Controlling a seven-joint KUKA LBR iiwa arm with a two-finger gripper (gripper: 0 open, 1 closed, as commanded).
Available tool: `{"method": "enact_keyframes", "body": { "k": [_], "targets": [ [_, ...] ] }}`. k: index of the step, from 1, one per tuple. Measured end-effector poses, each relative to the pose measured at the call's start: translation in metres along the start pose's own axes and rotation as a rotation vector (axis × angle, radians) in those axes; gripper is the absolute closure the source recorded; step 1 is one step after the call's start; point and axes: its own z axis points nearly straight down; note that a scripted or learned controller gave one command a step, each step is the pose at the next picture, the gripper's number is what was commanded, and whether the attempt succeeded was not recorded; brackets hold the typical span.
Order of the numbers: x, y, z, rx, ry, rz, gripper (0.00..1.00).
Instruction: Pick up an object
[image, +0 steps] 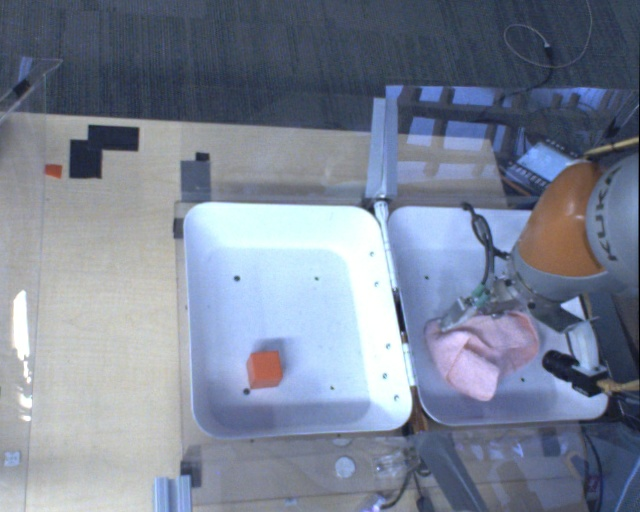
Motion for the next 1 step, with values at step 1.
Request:
{"method": "enact_keyframes", "body": {
  "k": [1],
  "targets": [
    [0.0005,0.0035,-0.0119,-0.008,-0.002,-0.004,1.00]
  ]
}}
